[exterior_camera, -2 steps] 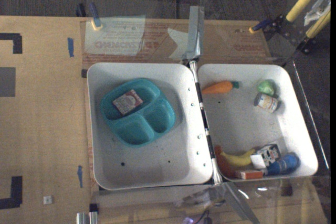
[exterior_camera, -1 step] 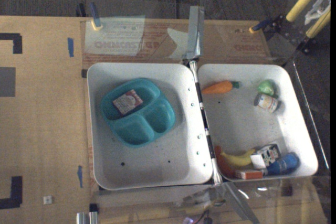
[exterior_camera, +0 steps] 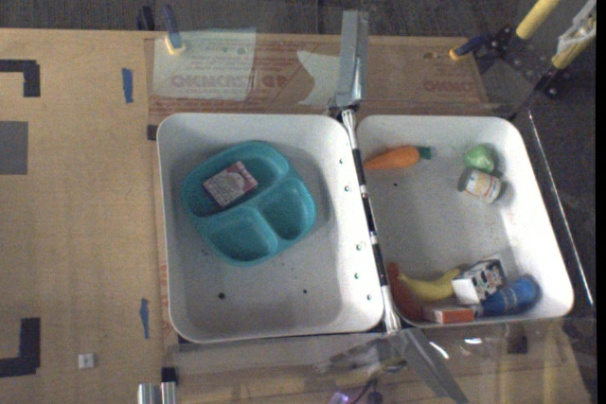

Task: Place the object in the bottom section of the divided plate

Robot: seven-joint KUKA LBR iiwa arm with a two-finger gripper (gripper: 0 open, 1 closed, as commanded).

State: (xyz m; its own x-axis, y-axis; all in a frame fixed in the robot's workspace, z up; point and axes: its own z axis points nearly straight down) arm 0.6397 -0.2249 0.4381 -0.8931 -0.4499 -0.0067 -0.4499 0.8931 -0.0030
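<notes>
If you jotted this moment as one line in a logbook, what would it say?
left bin: teal divided plate, small packet in its upper-left section | right bin: carrot, banana, other items

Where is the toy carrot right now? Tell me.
The toy carrot lies in the right bin, at its upper-left corner beside the divider between the bins, left of the green item and small jar.
</notes>
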